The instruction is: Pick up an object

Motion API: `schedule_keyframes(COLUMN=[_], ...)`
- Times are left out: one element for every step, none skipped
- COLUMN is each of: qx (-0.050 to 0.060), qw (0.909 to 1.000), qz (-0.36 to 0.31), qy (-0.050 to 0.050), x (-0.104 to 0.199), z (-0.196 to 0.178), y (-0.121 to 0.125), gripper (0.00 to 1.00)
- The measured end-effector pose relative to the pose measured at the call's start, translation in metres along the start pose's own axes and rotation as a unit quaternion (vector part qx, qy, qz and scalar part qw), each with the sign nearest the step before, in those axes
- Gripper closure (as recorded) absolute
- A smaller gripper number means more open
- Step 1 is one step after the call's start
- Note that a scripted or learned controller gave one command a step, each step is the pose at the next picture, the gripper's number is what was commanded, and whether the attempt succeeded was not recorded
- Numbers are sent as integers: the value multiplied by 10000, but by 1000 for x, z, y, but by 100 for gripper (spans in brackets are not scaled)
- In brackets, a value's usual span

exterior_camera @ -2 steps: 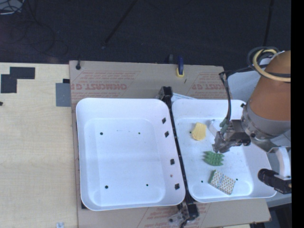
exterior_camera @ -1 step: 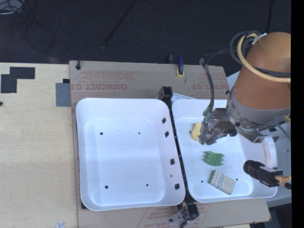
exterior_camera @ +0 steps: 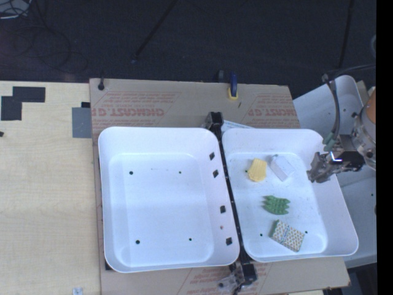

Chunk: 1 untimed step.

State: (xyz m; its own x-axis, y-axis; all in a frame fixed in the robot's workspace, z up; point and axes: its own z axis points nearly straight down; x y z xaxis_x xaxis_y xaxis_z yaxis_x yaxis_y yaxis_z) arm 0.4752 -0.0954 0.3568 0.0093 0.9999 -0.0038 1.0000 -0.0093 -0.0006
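The right bin [exterior_camera: 334,238] holds several small objects. A yellow piece [exterior_camera: 257,170] lies near its middle, with a pale grey-white block [exterior_camera: 281,168] just to its right. Below them sits a green ridged item [exterior_camera: 276,204], and nearer the front a speckled tan and green pad [exterior_camera: 288,235]. My gripper [exterior_camera: 319,172] hangs over the bin's right rim, to the right of the white block and apart from it. Nothing shows between its fingers, and whether they are open or shut is unclear at this size.
The left bin [exterior_camera: 110,183] lies beside the right one, joined by a black divider with clips [exterior_camera: 221,183]. Both rest on a cardboard sheet [exterior_camera: 153,103] on the wooden bench. A cable [exterior_camera: 336,112] loops above the wrist.
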Motion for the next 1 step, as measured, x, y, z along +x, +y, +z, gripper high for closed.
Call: schedule_keyframes(qx=[38], qw=[10000], qz=[-75], qy=[30], x=[66], z=[46], y=[0], gripper=[100])
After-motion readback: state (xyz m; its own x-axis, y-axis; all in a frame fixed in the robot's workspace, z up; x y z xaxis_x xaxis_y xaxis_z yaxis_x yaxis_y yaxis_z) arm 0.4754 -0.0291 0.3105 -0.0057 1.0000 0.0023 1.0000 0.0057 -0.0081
